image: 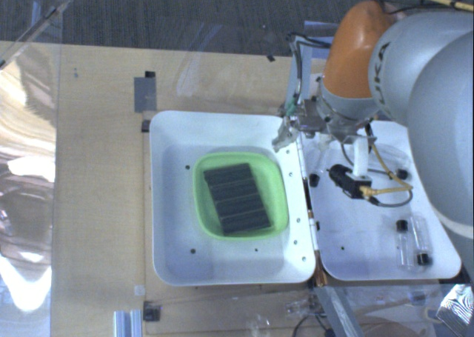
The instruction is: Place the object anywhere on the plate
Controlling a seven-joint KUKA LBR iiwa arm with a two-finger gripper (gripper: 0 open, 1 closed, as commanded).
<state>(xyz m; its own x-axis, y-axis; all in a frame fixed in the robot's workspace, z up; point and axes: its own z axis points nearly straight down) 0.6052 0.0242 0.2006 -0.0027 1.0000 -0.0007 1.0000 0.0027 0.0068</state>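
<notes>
Already the dark ridged object [236, 198] lay flat on the green plate [275, 180] in the left bin [167, 202], its long axis running from upper left to lower right across the plate. The pincer [290, 129] hung over the seam between the two bins, just up and right of the plate's far corner, apart from the object. Whether it was wide or narrow could not be told from this slant. Judged so, placing looked done.

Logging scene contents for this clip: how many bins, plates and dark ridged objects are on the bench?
White bins: 2 (left bin, right bin)
Green plate: 1
Dark ridged object on the plate: 1
Total: 4
</notes>
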